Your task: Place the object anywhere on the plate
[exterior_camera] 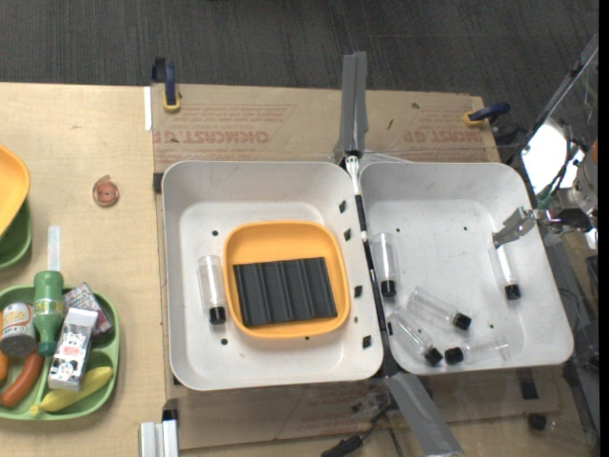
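An orange plate (284, 234) lies in the middle of the left bin (181, 350). A black ridged block (285, 290) rests flat on the plate. Just left of the plate, a clear vial with a black cap (210, 288) lies on the bin floor. Several more clear vials lie in the right bin (552, 350): one (383, 265) by its left wall, one (507, 272) near its right side, and others (438, 309) clustered at the front. My gripper (514, 227) hangs over the right bin's right side, just above that right-hand vial, and nothing is seen held in it.
A metal divider (353, 112) runs back from between the bins. To the far left, a green tray (95, 388) holds toy food and a bottle, next to stacked bowls (9, 208). Clamps (167, 86) hold the cardboard sheet under the bins.
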`<state>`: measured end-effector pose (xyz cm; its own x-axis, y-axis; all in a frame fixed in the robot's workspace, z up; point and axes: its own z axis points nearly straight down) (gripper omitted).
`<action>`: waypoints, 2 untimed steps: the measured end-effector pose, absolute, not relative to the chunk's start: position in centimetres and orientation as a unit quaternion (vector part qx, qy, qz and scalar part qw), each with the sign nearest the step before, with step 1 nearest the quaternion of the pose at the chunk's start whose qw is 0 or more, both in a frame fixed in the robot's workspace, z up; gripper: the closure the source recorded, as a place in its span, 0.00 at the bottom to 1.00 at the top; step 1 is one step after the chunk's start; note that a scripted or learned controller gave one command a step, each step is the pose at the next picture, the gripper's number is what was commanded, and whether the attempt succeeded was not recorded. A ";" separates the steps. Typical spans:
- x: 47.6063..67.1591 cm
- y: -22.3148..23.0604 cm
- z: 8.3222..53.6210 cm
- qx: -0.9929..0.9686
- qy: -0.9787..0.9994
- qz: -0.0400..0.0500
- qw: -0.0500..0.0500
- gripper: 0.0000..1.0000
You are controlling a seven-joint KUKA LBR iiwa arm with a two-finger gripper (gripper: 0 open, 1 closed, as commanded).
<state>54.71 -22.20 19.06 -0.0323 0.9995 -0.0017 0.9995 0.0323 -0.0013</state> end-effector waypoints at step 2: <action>63.7 -22.1 23.9 0.492 0.870 0.000 0.003 0.00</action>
